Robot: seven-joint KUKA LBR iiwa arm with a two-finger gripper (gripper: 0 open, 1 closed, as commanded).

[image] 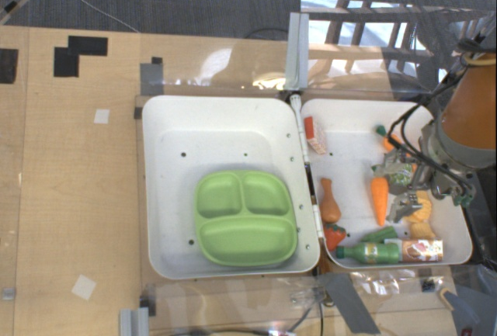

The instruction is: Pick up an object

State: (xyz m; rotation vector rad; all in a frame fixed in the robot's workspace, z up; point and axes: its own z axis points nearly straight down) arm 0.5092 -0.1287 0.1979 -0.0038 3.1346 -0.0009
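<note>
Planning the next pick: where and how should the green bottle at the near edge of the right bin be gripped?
Grip the green plastic bottle across its mid-body, coming straight down from above. It lies flat, lengthwise along the right white bin's near wall, so close across its width; the front wall crowds that side.

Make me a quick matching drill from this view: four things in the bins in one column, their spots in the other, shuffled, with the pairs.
Things:
1. green plate
2. carrot
3. green bottle
4. end effector

Places:
A. lying along the near edge of the right bin
B. in the left bin
C. low over the right bin, just right of the carrot
D. middle of the right bin, pointing toward the near edge

Pairs: 1-B, 2-D, 3-A, 4-C
</note>
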